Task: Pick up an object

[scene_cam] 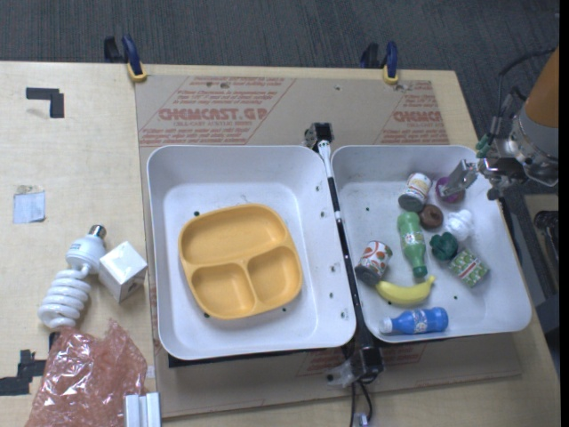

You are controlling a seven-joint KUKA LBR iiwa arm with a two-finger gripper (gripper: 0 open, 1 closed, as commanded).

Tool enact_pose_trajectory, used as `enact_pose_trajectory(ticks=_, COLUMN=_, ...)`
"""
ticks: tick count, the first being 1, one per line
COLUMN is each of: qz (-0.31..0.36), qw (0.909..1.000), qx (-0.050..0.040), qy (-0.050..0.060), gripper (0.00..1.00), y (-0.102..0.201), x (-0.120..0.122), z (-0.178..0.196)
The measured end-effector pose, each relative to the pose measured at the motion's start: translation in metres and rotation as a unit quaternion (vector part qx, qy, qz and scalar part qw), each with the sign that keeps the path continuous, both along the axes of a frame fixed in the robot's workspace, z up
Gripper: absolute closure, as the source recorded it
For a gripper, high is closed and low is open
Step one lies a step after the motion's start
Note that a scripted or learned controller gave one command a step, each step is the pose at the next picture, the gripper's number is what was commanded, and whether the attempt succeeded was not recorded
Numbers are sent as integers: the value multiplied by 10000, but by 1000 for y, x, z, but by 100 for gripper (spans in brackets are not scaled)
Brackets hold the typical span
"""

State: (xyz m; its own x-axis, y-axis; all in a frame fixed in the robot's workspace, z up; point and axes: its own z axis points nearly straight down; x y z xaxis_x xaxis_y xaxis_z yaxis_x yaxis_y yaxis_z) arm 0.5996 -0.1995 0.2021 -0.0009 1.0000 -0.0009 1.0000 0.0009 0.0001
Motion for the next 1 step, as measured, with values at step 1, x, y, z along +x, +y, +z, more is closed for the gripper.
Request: enact_pose_trajectory(ticks=1, qz=7, qw=10000, qx=-1, qy=-6, gripper=0, y=6, x=6, z=-98)
